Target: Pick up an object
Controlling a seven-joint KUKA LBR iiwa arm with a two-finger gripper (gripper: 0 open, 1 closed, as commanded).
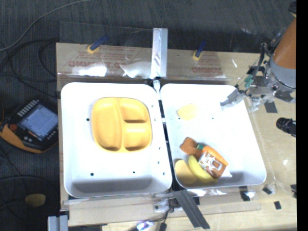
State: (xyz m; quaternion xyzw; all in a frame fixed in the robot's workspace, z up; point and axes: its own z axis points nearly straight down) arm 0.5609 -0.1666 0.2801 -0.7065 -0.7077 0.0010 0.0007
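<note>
The task stood at its opening step: nothing had been lifted, and the two-finger gripper (232,100) hung at the far right corner of the right-hand shallow white bin (250,129), well apart from every object. One grey finger (230,100) showed clearly, pointing down and leftward over the bin's rim; its partner was lost against the wrist hardware, so how wide the pincer stood could not be told, though nothing was visibly between its tips. The right bin held a pale yellow flat round piece (187,111) near its far left, and, crowded into the near left corner, a yellow toy banana (195,168) touching an orange printed packet (211,161), with a small brown-orange piece (188,145) just behind them. The left-hand shallow white bin (77,172) held one thing, a yellow moulded plastic tray with three compartments (121,124), lying flat in the middle. The next move would likely call for the arm to travel left and toward the near side, settle over one target, and descend; the pale piece lay alone and nearer, while the clustered banana and packet risked a muddled grasp.
</note>
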